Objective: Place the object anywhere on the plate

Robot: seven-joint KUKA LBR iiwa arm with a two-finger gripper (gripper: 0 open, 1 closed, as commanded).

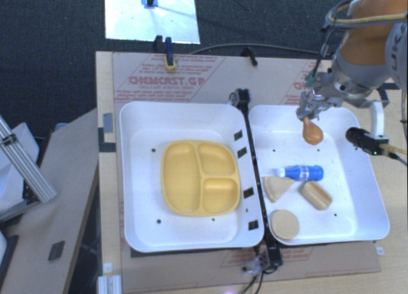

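A yellow plate (199, 176) with three compartments lies in the left bin (143, 127). My gripper (310, 114) is over the back of the right bin (363, 184), well to the right of the plate. A brown drumstick-shaped object (312, 132) hangs from the gripper, whose fingers are shut on its narrow top end.
Lower in the right bin lie a blue and white tube (301, 173), a tan wedge (276, 187), a brown bread-like piece (317, 195) and a round tan disc (285, 224). A black divider (250, 171) runs between the two bins.
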